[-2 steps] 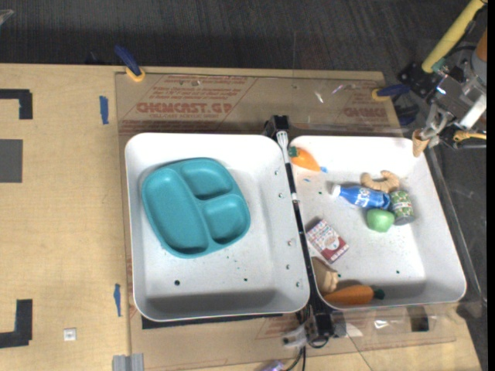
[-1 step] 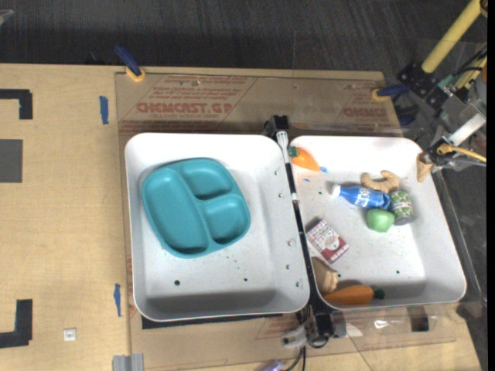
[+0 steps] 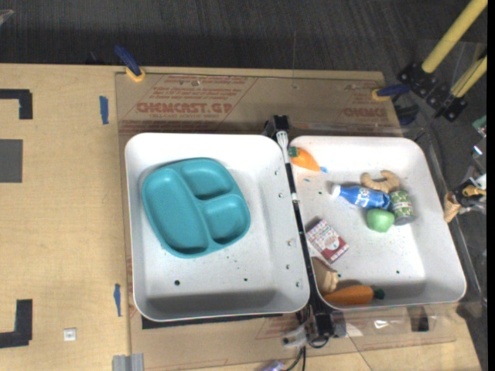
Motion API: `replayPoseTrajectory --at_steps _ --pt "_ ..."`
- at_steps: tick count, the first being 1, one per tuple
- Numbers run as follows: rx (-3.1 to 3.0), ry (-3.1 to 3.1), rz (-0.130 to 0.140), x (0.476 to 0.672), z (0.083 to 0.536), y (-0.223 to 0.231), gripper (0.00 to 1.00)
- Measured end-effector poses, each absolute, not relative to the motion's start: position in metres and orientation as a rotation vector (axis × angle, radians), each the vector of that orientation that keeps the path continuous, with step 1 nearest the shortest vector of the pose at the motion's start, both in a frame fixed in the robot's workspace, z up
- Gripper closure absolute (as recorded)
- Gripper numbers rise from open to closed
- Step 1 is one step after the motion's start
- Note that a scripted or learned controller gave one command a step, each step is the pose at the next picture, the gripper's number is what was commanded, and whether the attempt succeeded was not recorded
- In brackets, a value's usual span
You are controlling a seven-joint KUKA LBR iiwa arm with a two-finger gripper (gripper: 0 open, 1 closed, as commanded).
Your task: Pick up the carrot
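A long orange carrot (image 3: 349,295) with a dark green stub at its right end lies flat against the front wall of the right bin (image 3: 441,230), near that bin's front left corner. A shorter, pointed orange piece (image 3: 305,159) with a green tip lies at the back left corner of the same bin, beside the divider between the bins.
The right bin also holds a blue bottle (image 3: 362,197), a green round fruit (image 3: 380,220), a small can (image 3: 401,205), a tan piece (image 3: 383,180), a red and white packet (image 3: 326,239) and a tan lump (image 3: 325,273) just behind the carrot. A teal divided plate (image 3: 196,205) lies in the left bin (image 3: 155,284).
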State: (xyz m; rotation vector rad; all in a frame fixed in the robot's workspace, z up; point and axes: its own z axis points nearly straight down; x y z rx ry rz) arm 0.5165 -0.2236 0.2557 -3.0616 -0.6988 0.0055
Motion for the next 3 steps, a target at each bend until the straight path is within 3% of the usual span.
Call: replayPoseTrajectory --at_steps 1,2,3 --pt "-3.121 -0.330 0.006 0.479 0.254 -0.224 1.00" --pt "-3.124 -0.318 0.002 0.480 0.263 -0.223 1.00" --pt "-3.124 -0.321 0.003 0.537 0.255 -0.222 1.00"
